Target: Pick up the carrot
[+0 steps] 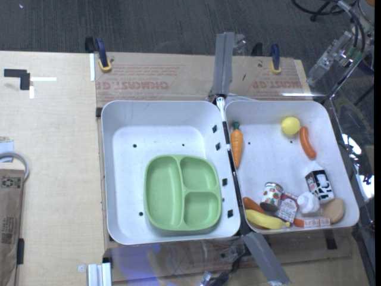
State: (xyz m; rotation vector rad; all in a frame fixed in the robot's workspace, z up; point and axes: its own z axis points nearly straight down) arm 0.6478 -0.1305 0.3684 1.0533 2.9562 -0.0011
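The carrot [237,146] is orange with a small green top. It lies lengthwise in the right bin [262,159], against that bin's left wall, with its green end pointing to the far side. My gripper [338,51] hangs at the top right, beyond the right bin's far right corner, well away from the carrot and with nothing seen in it. Cables trail above it.
The right bin also holds a yellow ball [290,126], an orange-red sausage [307,142], a black-and-white carton [319,185], a small jar [271,194], a banana [266,220] and a brown bun [334,209]. A green divided plate [182,192] lies in the left bin [119,159].
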